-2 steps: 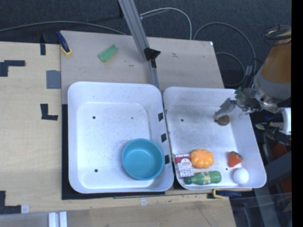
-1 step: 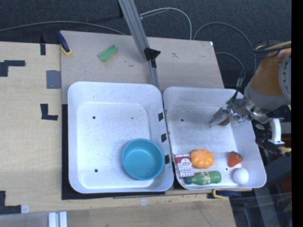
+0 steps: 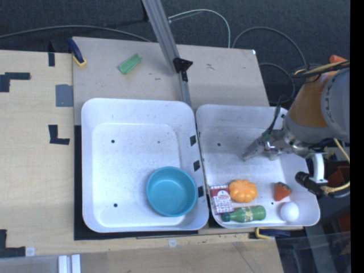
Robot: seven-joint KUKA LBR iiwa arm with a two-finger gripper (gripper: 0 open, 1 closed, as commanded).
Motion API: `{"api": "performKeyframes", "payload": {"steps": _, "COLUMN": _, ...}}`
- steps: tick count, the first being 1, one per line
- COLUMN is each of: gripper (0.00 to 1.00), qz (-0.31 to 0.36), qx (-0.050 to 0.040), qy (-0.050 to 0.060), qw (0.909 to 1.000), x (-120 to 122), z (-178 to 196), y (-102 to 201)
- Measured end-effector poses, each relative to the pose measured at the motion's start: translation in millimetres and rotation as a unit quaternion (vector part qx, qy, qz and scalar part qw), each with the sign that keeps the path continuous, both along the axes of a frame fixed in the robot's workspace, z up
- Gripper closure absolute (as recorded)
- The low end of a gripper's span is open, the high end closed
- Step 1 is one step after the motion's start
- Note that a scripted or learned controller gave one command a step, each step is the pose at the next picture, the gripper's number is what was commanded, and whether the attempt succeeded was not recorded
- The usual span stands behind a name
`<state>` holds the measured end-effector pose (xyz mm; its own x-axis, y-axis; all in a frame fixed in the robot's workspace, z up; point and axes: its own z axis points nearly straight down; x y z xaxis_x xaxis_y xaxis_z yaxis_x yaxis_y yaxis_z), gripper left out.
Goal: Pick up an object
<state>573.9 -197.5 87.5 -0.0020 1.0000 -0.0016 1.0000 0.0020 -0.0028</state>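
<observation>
The gripper [image 3: 254,150] hangs over the bare floor of the right bin [image 3: 227,124], and whether it is spread or pressed together cannot be told from this slant. Nothing is seen held in it. The nearest candidates lie toward the bin's near edge, below the gripper in the view: the orange pumpkin [image 3: 243,190] almost directly beneath, the green bottle [image 3: 244,214] beyond it with its long axis running left to right, and the red strawberry [image 3: 282,191] and white egg [image 3: 289,211] off to the right.

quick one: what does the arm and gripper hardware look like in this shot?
Grey arm with an orange band above the wrist. Small metallic grey gripper with thin fingers. Black and yellow cables loop beside the wrist; the bins' rims are white.
</observation>
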Motion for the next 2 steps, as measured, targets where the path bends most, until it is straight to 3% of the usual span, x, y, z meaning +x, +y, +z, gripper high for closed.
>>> {"api": "performKeyframes", "payload": {"steps": 1, "gripper": 1.00, "qz": 0.001, "qx": 0.0011, "qy": 0.000, "qw": 1.0000, "x": 1, "z": 12, "y": 1}}
{"api": "performKeyframes", "payload": {"steps": 2, "gripper": 1.00, "qz": 0.000, "qx": -0.0001, "qy": -0.004, "qw": 1.0000, "x": 0, "z": 75, "y": -1}}
